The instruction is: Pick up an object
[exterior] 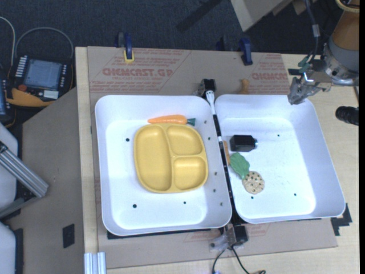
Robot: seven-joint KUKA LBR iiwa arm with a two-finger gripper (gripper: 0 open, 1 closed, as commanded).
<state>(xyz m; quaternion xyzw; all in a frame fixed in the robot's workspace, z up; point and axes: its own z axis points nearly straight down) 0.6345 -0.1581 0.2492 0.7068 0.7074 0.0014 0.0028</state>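
Cookie (253, 182) nearest the lens, in the right bin (319, 170), well apart from the jaws (297, 97).

Green leaf piece (239, 164) touches the cookie on its far side; black block (243, 143) sits just past that, all three by the bin's left wall. Jaws hang over the right bin's far rim, nothing between them; whether they are spread or pressed together I cannot tell. Left bin (114, 176), farther still from the jaws, holds a yellow divided plate (170, 157) with an orange carrot (167, 119) along its far edge. Brown table (171, 70) under both.
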